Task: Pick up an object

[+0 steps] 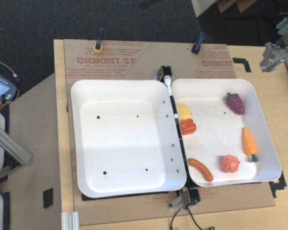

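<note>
the end effector (277, 56) sits at the far right edge of the scene, a grey metallic shape hanging above the tabletop (149, 56) just beyond the far right corner of the right bin (216, 87); it is too small and cut off by the frame to tell how it is set, and nothing can be seen held in it. from there every candidate lies toward the near left, inside the right bin. nearest is the purple grape bunch (235, 103), close under the far right corner, its long axis running roughly from far to near with a slight tilt. further along the right wall lies the orange carrot (249, 143), long axis also far to near, with its green tip pointing at the near edge. just beside the carrot's near end, but apart from it, sits the round pink fruit (230, 163). further left along the near wall is the sausage (200, 169), lying on a diagonal from far left to near right. against the divider between the bins rest a yellow piece (183, 111) and a red piece (187, 126), touching each other and pressed close to the wall, which i judge would make them awkward to reach. the left bin (120, 138) holds nothing to pick. since the grape bunch is nearest and stands clear of the walls and its neighbours, i judge it the simplest target: a short move near and left, then down, closing across its narrow width.
</note>
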Action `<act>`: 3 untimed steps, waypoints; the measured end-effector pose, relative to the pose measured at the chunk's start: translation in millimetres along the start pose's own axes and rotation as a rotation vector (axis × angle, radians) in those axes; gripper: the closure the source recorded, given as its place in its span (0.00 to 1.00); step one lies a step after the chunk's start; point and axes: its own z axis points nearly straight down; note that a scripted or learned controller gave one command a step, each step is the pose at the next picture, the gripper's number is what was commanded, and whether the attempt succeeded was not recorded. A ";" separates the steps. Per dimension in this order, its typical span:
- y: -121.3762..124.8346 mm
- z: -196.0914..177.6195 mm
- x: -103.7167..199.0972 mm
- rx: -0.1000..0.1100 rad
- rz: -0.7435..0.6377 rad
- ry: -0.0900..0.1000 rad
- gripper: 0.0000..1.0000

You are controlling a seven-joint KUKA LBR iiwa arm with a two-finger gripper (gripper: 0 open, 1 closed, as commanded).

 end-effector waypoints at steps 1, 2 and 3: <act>-29.4 -17.9 2.6 0.000 0.001 0.000 1.00; -56.3 3.8 5.8 0.004 0.002 0.001 1.00; -81.5 16.3 7.4 0.003 0.002 0.001 1.00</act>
